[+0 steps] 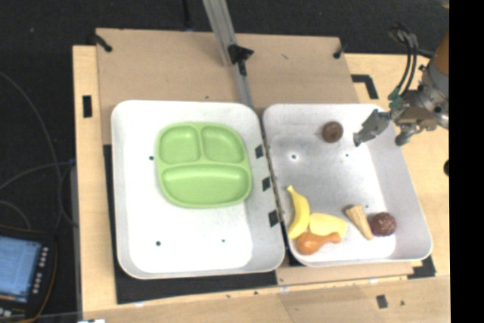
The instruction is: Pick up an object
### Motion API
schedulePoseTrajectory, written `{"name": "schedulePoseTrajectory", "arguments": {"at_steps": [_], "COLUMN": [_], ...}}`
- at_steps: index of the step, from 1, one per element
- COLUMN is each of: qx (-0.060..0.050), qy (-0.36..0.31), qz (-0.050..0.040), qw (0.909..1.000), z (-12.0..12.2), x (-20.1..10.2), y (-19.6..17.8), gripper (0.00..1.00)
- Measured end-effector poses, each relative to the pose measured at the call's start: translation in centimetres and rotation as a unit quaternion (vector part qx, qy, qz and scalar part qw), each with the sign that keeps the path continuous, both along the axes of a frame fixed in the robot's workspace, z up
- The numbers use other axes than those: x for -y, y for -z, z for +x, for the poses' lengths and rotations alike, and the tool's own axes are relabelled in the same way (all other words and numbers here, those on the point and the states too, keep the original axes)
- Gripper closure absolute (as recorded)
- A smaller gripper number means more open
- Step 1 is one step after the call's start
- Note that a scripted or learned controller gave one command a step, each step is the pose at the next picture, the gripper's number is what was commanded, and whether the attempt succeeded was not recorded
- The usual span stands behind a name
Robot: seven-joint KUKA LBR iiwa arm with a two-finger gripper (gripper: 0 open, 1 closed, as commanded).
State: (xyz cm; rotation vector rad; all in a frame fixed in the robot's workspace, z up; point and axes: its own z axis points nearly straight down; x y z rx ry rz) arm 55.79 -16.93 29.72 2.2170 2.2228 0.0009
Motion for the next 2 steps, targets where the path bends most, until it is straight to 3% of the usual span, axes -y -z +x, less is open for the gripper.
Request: {"name": "schedulePoseTrajectory", "arguments": {"at_steps": [1, 2], "qx": [0.000, -0.003], "qy": [0.000, 0.002], "qz": [0.0001, 0.0002], "qw": [1.0000, 1.0000], "z": [0.0, 0.0], "x": [0.0, 0.6], "y": [0.0, 6.2], "gripper": [0.00, 0.00]}}
